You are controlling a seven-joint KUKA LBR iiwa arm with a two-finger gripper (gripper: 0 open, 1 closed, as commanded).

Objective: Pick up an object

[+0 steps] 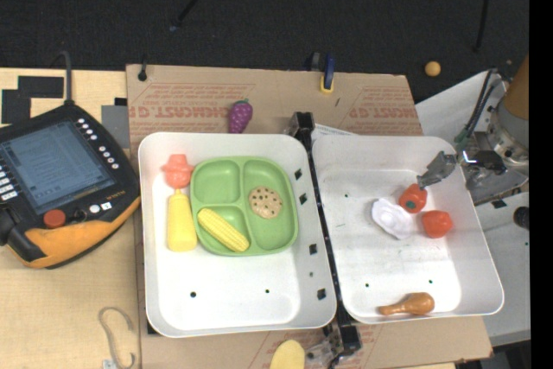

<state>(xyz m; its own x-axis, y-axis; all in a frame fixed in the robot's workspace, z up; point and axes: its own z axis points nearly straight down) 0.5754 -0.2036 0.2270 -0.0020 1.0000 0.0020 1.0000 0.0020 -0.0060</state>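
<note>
The gripper [439, 168] reaches in over the right white bin [484, 289] from its right rim, grey and metallic, with the arm's orange band [518, 91] showing above it near the frame's edge. One dark finger [436, 169] slants down toward the bin floor, and its tip sits just above a small red, round toy [413, 200]. Whether the fingers are apart or together cannot be told from this angle, and nothing is seen clamped between them.

Taking the right bin as the landmark: the small red toy lies in its upper middle, touching or nearly touching a crumpled white object [392, 218] just to its left. A red tomato-like ball [436, 224] lies just right of and below the small red toy. A tan toy drumstick [407, 305] rests near the bin's front wall, well apart from the others.

To the left of the right bin, touching it along a black divider, stands the left white bin [164, 307]. It holds a green sectioned plate [216, 181] with a toy corn cob [224, 230] and a cookie [265, 202] in separate compartments. A yellow bottle-shaped toy [180, 222] and a pink toy [176, 171] lie beside the plate on the side away from the right bin.

Behind both bins, a purple grape toy [240, 115] lies on the cardboard [363, 104]. In front of the bins lies a yellow lemon-like toy [288, 354]. Far left of the right bin sits a control pendant [60, 177].
</note>
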